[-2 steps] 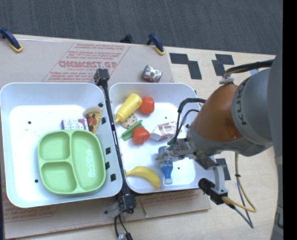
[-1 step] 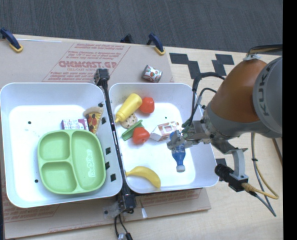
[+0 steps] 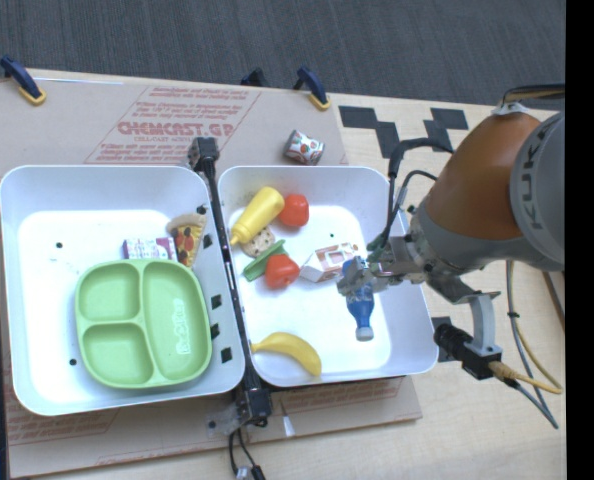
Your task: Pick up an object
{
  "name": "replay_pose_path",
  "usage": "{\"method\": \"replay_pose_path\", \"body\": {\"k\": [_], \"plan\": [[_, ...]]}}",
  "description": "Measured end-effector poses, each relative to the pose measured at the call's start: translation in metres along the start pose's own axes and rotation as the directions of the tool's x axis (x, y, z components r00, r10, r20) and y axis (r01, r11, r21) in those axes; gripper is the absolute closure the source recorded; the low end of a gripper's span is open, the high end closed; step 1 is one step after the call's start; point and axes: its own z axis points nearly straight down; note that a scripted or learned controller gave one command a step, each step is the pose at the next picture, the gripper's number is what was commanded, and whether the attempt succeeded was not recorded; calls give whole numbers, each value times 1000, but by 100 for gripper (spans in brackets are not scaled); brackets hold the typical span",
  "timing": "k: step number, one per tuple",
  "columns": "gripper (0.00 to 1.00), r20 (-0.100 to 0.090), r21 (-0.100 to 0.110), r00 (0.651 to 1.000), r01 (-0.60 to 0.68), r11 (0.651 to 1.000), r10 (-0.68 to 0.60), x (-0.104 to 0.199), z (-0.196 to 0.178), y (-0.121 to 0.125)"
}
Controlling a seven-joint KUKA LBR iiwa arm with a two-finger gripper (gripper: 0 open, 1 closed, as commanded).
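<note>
The arm reaches in over the right bin [image 3: 402, 268], and its gripper [image 3: 354, 286] hangs low above the bin floor, right on top of a blue bottle [image 3: 362, 318] that lies there. The bottle's upper end disappears under the gripper, so I can't tell how wide the gripper stands or whether it has hold of the bottle at all.

Taking the blue bottle as the marker: just beside its upper end, on the side away from the arm, lies a small white carton [image 3: 327, 260] with red print. Further that way sits a red tomato with a green stalk [image 3: 278, 269]. Beyond those, toward the back of the bin, a yellow mustard bottle [image 3: 256, 214] lies at a slant with a second red tomato [image 3: 294, 211] close beside it. Toward the front of the bin from the blue bottle lies a banana [image 3: 289, 351].

In the left bin [image 3: 17, 268] sits a green divided plate [image 3: 142, 322], with a small purple and white packet [image 3: 147, 249] and a pizza slice [image 3: 186, 238] behind it. A small can [image 3: 304, 147] lies on the table [image 3: 377, 133] behind the right bin.
</note>
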Motion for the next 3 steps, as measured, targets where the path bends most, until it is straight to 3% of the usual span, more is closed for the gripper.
{"method": "replay_pose_path", "body": {"k": [3], "plan": [[100, 2, -3, 1000, 15, 1000, -15, 1, -31, 3]]}}
